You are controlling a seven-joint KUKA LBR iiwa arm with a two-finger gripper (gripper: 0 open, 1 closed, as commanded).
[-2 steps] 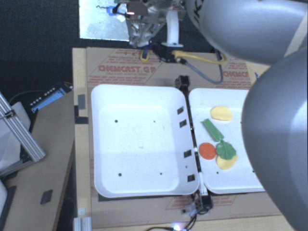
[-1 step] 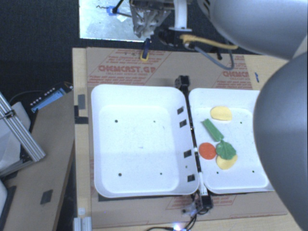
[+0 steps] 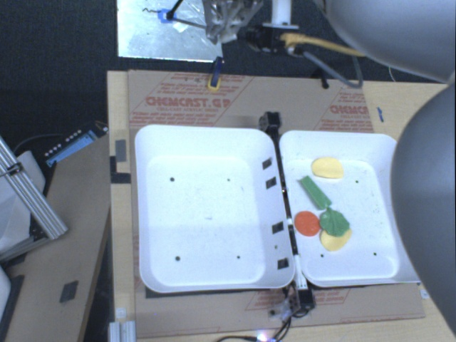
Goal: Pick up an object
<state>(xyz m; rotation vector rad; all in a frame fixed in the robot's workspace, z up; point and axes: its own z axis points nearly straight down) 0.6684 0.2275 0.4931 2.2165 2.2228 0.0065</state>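
Your counter (image 3: 121,262) carries a printed cardboard sheet (image 3: 185,98), and on that sheet you have two shallow white bins touching side by side: left bin (image 3: 153,155), right bin (image 3: 377,269).

Red block letters reading "CHEMCAST GP" are printed on the brown protective sheet (image 3: 235,95) that lies on the bench under the two white bins, above the left bin. The same red lettering begins again at the sheet's upper right, where only "CHEMC" can be made out. Smaller red lines around both prints are too fine to read.
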